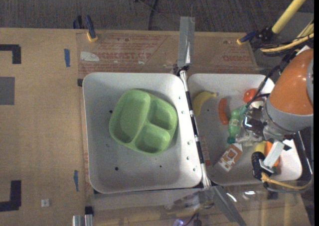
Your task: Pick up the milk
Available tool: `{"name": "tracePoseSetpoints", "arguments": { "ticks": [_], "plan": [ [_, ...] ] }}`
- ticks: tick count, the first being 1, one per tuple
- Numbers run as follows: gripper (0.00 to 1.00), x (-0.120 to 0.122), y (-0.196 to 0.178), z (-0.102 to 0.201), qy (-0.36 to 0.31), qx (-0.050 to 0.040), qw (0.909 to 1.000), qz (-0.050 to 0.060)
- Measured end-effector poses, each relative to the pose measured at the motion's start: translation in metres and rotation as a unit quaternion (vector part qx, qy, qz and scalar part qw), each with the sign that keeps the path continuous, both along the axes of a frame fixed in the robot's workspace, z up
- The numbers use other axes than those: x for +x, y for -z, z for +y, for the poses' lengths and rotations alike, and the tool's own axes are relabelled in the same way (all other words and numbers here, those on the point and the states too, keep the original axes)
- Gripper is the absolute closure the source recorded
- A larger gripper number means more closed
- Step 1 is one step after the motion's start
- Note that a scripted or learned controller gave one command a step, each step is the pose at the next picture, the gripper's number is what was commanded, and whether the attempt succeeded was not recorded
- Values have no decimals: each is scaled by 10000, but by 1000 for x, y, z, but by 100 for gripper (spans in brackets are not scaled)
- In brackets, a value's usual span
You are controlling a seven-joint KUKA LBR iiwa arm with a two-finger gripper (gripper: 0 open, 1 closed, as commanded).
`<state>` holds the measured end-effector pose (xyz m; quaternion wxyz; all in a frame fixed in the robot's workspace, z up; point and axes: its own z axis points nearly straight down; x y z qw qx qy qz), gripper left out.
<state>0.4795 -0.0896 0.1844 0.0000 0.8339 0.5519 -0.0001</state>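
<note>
Camera view, looking down on two white bins on the desk. Milk carton (230, 158) lying flat in the right bin (289, 172), toward the near rim and close to the divider between bins, white with an orange-brown print. Gripper (247, 126) poised just above and to the right of it, beside a green bottle (236, 120); state of the jaws: cannot tell. Judged from here: shift toward the near-left, centre over the carton, align across its narrow width, descend straight, avoid nudging the bottle or the yellow banana (203, 101) nearby. Green divided plate (143, 121) in the left bin, well apart.
</note>
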Motion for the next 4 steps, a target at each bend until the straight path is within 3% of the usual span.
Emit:
{"name": "tracePoseSetpoints", "arguments": {
  "ticks": [1, 2, 3, 4],
  "plan": [
    [0, 0, 1, 0, -3, 0, 10000, 7],
    [0, 3, 96, -17, 203, 6, 9998, -42],
    [0, 0, 80, -30, 569, -2, 9984, -6],
    [100, -1, 72, -30, 568, -5, 9984, 10]
  ]
}}
